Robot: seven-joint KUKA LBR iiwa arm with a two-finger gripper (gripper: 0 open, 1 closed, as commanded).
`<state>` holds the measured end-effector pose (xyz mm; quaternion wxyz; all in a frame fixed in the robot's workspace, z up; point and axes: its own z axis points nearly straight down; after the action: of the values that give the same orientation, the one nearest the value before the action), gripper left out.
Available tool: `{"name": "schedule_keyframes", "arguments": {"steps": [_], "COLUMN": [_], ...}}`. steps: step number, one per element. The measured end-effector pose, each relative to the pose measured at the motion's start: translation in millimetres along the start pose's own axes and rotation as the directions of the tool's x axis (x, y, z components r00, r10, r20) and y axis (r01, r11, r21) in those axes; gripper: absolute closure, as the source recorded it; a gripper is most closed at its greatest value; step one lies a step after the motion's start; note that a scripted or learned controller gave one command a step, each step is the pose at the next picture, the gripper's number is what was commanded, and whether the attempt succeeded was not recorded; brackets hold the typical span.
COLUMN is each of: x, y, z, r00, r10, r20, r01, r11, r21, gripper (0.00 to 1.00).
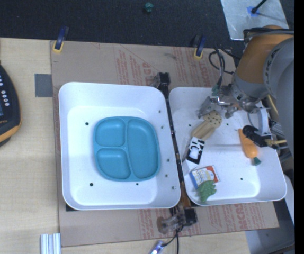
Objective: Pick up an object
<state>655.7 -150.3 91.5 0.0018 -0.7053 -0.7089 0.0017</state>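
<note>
Near, green toy [206, 191]: front of the right bin [268, 189], well apart from me.
Middle, wooden block [208, 126]: long axis slants toward my jaws [217, 106], just beside its upper end.
Jaws: spread apart, holding nothing.

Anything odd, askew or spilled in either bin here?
Nothing looks spilled or damaged. The blue divided plate lies flat in the left bin; the wooden block, carrot and other small items lie loosely scattered in the right bin.
</note>
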Motion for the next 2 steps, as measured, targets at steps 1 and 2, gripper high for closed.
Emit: {"name": "schedule_keyframes", "arguments": {"steps": [1, 2], "x": [-1.1, 19.9], "y": [0.7, -23.0], "z": [-11.8, -109.2], "r00": [1.000, 1.000], "r10": [-0.003, 0.000], "r20": [0.001, 0.000], "r01": [0.003, 0.000], "r11": [1.000, 1.000], "r21": [-0.001, -0.006], "gripper": [1.00, 1.00]}}
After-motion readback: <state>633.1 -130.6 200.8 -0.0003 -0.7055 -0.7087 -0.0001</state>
